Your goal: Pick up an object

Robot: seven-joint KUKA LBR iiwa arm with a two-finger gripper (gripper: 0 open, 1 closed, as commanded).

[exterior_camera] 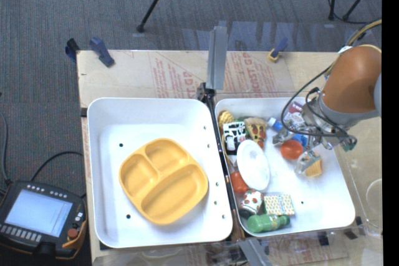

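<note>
tool [310,145] is down in the right bin [336,199] w/ the red ball [291,149] nearby, can't tell if it's gripping anything tbh

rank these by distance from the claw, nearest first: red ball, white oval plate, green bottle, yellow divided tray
1. Red ball, just to the camera's left of the claw in the right bin.
2. White oval plate, mid right bin, farther left.
3. Green bottle, at the right bin's near edge.
4. Yellow divided tray, across in the left bin.

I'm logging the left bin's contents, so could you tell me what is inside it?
The left bin holds a yellow divided plate, its three compartments bare. Whatever lies under the plate is covered.
</note>
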